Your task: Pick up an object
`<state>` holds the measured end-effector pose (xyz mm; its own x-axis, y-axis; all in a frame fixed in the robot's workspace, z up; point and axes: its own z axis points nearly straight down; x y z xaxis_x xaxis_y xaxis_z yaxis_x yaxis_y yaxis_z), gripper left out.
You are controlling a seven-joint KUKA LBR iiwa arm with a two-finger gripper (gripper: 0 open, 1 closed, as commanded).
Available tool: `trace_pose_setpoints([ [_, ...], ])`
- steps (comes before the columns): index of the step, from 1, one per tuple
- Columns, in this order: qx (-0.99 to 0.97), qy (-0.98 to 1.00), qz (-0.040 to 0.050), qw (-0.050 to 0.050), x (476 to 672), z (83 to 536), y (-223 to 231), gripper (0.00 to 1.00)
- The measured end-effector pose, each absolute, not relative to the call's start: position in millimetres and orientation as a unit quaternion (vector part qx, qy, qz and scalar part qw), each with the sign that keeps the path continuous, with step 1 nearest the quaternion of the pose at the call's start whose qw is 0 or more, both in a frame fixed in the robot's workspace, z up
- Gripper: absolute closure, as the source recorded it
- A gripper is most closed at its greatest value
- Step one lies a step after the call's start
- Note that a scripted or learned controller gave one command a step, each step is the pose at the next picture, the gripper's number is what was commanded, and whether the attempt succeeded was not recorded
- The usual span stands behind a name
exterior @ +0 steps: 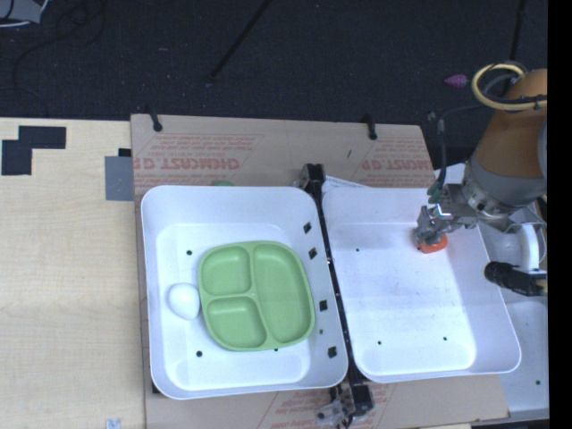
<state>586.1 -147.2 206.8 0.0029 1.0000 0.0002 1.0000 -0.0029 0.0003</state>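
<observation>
Down at the right bin [465,347] the arm [505,150] comes in from the right edge of the frame, its orange band up near the upper right corner and the grey wrist below it. The gripper [432,233] sits low over the bin's upper right part, right on top of a small orange-red object [433,246]. The metal fingers come down onto that object's top, and only its lower edge peeks out beneath them. Whether they actually clamp it or merely touch it, I cannot tell from this slant, and their opening is not readable either. The object itself looks to be resting on the white bin floor, close to the bin's right wall.

Over in the left bin [161,239], a green divided plate [256,295] with three compartments lies flat in the middle, slightly turned. A white egg-shaped ball [183,300] rests just beside the plate's left edge, touching or nearly touching it.

Both bins sit side by side on a brown cardboard sheet [268,150] with red printed lettering, on the light wooden bench [63,284].
</observation>
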Motion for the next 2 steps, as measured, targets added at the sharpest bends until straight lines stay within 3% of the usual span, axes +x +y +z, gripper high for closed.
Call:
trace_pose_setpoints([
  [2,0.705,0.709,0.0000,-0.001,602.6,216,-33,1.00],
])
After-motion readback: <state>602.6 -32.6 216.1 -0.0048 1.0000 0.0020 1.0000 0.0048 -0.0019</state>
